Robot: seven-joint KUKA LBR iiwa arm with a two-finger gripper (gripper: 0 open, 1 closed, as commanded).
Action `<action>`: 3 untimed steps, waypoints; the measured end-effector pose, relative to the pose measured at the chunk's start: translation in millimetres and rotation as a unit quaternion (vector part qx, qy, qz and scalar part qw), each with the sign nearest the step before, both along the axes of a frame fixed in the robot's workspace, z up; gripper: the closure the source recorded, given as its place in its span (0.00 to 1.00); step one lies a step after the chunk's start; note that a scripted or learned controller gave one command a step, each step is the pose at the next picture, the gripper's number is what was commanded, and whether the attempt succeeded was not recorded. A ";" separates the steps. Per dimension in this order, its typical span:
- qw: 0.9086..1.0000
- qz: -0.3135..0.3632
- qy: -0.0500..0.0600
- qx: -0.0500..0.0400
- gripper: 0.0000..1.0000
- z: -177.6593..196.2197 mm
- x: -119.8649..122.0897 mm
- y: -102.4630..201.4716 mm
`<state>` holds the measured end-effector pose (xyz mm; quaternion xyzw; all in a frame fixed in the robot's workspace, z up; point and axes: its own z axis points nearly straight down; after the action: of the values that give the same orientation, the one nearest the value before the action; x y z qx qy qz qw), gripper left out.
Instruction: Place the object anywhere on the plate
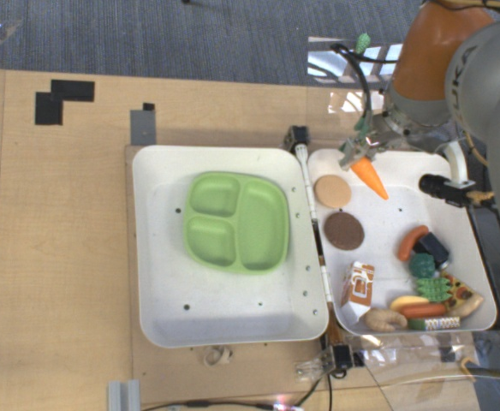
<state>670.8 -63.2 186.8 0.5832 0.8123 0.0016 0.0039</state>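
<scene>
A green divided plate (236, 222) lies in the middle of the left bin (160, 315). My gripper (362, 150) hangs over the back left part of the right bin (483, 315). It is shut on the thick end of an orange toy carrot (372, 179). The carrot's tip slants down to the right, away from the plate.
Below the carrot, the right bin holds a tan disc (332, 190), a brown disc (344, 229), a small carton (360, 283), a sausage (411, 241), green toy vegetables (428, 276), a banana (409, 302) and other toy food near the front right corner. A black part (443, 187) juts from the arm.
</scene>
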 end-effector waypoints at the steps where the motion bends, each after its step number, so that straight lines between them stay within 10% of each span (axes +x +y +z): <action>1: 0.995 0.099 0.001 0.001 1.00 0.2 -22.8 46.8; 3: 0.980 0.201 0.000 0.002 1.00 12.4 -32.3 210.2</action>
<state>638.5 147.0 199.2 0.4076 0.9131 0.0040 0.0026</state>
